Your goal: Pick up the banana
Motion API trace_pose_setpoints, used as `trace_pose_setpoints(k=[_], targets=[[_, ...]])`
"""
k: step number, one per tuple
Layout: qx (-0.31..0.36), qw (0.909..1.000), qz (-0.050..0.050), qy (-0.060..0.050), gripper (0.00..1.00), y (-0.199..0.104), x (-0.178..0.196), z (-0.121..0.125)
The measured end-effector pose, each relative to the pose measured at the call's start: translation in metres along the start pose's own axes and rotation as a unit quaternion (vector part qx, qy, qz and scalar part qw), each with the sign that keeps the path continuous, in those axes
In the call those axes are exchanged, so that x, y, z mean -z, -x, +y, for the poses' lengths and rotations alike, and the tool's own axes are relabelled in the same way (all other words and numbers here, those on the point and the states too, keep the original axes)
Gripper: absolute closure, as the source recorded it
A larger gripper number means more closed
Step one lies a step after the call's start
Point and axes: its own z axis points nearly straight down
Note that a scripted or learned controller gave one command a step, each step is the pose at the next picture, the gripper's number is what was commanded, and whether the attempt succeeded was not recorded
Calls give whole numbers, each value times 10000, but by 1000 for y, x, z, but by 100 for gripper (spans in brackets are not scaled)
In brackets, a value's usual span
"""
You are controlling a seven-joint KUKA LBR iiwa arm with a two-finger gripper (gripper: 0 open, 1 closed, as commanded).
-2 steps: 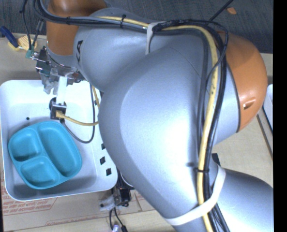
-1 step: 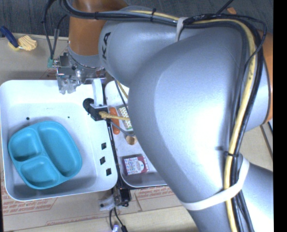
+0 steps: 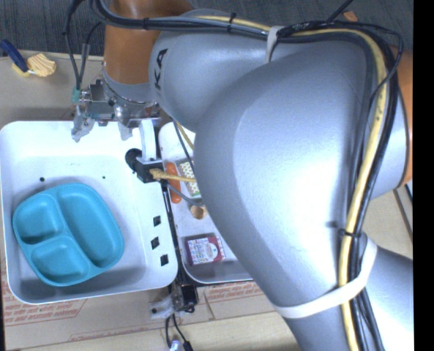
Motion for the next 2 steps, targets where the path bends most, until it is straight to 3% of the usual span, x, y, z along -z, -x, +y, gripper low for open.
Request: trace_pose_setpoints(k=[1, 2], targets=[[242, 9997, 0, 16, 0, 94, 50, -3], [-2210, 9753, 10, 7, 0, 32, 26, -1]])
